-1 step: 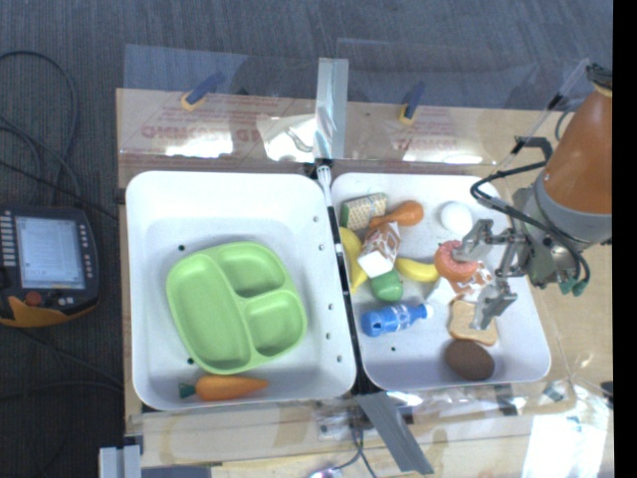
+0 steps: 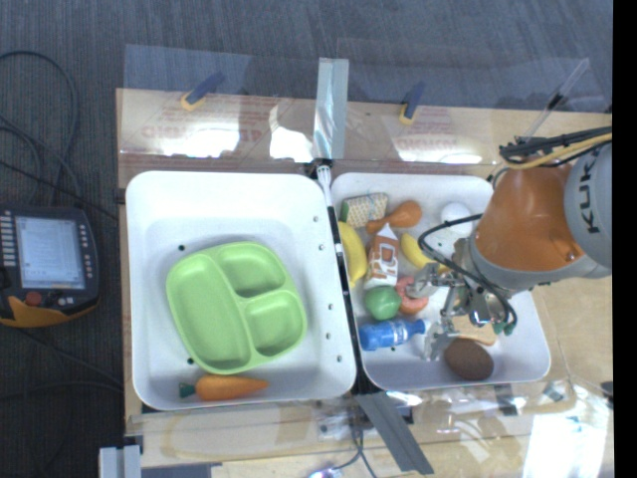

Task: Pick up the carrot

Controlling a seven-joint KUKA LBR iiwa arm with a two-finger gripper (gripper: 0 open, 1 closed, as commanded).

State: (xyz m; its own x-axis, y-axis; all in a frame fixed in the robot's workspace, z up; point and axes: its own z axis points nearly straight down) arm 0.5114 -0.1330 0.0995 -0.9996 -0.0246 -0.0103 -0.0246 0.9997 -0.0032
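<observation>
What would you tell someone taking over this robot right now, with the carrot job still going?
Gripper: low over the right bin, among the toy food near the blue bottle and brown ball; grip state unclear.
Carrot: lying at the near edge of the left bin, just below the green tray.
Done: nothing visible; carrot untouched.
Left: cross to the left bin, grasp the carrot, lift.

Dark grey carpet floor (image 2: 299,18) fills the top and left of the frame. Light wood desk (image 2: 458,132) sits centre-right, glare patches on its upper strip. Black cable (image 2: 40,78) loops across the carpet at upper left. Teach pendant (image 2: 45,262) with lit screen lies on the floor at the left edge.
</observation>
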